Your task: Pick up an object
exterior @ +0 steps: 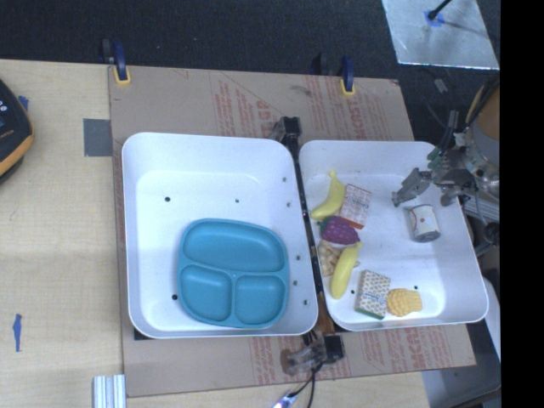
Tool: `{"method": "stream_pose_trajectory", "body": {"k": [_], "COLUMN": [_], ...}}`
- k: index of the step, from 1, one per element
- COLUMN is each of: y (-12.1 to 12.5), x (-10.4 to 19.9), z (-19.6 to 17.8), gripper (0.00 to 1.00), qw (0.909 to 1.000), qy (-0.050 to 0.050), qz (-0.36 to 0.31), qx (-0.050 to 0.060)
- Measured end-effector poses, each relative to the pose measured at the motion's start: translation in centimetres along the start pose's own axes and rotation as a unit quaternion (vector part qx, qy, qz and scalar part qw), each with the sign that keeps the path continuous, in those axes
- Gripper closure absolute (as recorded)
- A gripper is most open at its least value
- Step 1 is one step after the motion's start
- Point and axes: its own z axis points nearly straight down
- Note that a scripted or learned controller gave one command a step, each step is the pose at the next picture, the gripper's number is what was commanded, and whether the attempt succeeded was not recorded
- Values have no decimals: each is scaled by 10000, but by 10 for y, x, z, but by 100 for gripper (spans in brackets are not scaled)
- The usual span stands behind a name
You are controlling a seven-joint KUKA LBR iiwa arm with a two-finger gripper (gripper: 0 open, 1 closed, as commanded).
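My gripper (429, 195) hangs over the right part of the right bin (450, 304), reaching in from the right edge. Its two grey fingers (410, 188) are spread apart, open, with nothing between them. A small white cylinder (422, 222) lies on the bin floor just below the fingertips, apart from them. Further left in this bin lie a yellow banana (330, 197), a purple piece (340, 230), a second yellow piece (343, 269) and a red-printed packet (356, 205). Near the front edge sit a patterned box (372, 293) and a yellow waffle-like piece (404, 302).
The left bin (144, 185) holds a blue divided plate (232, 272). The wall between the bins (304, 228) runs close to the banana. Clamps (347, 73) hold the cardboard sheet at the back. A dark and orange device (10, 126) lies at the bench's left edge.
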Motion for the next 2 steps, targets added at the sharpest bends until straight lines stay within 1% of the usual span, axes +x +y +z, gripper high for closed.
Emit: {"method": "stream_pose_trajectory", "body": {"k": [1,2], "y": [70,95], "x": [70,60], "z": [66,126], "gripper": [0,0], "qw": [10000,10000], "qy": [-3,-10], "qz": [-7,-12], "qx": [2,-2]}}
